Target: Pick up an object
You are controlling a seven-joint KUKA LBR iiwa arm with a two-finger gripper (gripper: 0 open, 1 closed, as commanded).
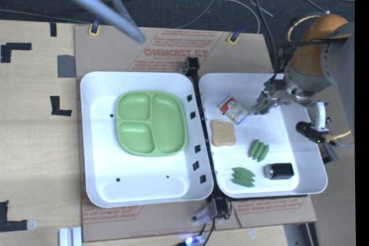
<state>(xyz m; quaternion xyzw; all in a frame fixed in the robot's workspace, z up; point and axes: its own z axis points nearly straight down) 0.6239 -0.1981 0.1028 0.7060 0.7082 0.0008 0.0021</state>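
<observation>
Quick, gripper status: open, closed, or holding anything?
Gripper: cannot be told; it sits low in the right bin beside the small carton, with nothing visibly held.

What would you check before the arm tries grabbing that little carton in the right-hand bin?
1. Gripper near the small carton: ok, just right of it.
2. Carton between the gripper's fingers: not ok, apart.
3. Room around the carton: not ok, the bread slice lies right beside it.
4. Carton inside the right bin: ok.
5. Carton lying flat: cannot tell.
</observation>
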